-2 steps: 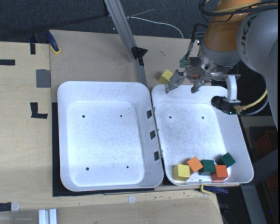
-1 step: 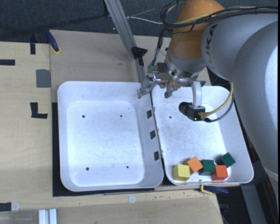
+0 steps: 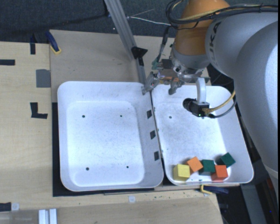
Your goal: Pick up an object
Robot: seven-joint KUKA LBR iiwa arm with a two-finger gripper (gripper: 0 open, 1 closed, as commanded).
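Tool (image 3: 161, 84) hangs above the far end of the divide between the two bins, its two fingers spread apart with nothing between them. It sits under the grey arm (image 3: 245, 64), which enters from the right and fills that side of the view, with the orange band (image 3: 198, 24) directly above the wrist. The wrist points steeply downward, so the fingers aim at the far rims and not at any object.

Right bin (image 3: 191, 129) holds all the candidate objects, clustered at its near end, well apart from the tool. Left bin (image 3: 102, 134) lies alongside on the bench (image 3: 93, 55).

The cluster consists of small blocks: a yellow block (image 3: 181, 171), an orange block (image 3: 194, 164), a red block (image 3: 220, 171) and two green blocks (image 3: 227, 159). Judged from appearance, they are light, rigid and not fragile, with flat faces suited to a pinch across opposite sides. The yellow block stands at the cluster's left edge, offering the clearest finger access. Crowding among the rest risks a blocked or glancing grip.
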